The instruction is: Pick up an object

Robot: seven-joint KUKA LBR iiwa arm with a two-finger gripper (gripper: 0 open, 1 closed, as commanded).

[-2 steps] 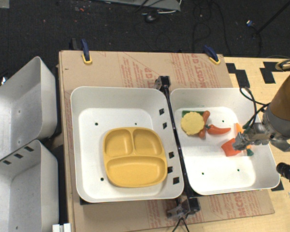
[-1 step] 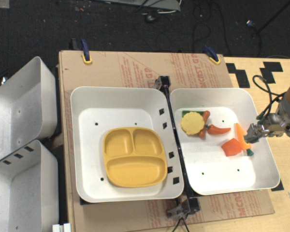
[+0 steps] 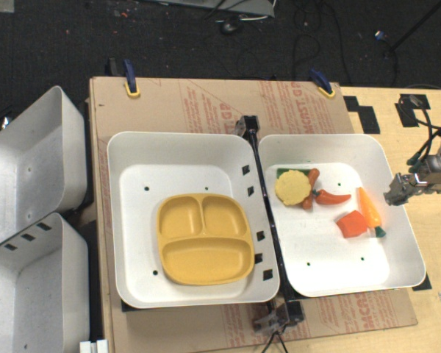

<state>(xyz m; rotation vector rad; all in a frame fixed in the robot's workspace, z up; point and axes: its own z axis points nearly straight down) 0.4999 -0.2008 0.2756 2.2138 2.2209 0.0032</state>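
I can't tell how the jaws stand; the gripper (image 3: 398,190) sits just outside the right bin (image 3: 397,271), at its right rim. Nearest it lie the carrot (image 3: 368,207) and red block (image 3: 352,224), touching. Better to come down on the carrot's free upper end, avoiding the block.

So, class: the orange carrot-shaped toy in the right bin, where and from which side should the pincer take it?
Probably at mid-body, from straight above. The orange carrot-shaped toy lies flat, long and narrow, running from upper left to lower right, so closing across its short width suits it. A red wedge-shaped block sits against its left side and the right white bin's wall is near, so little room either side.
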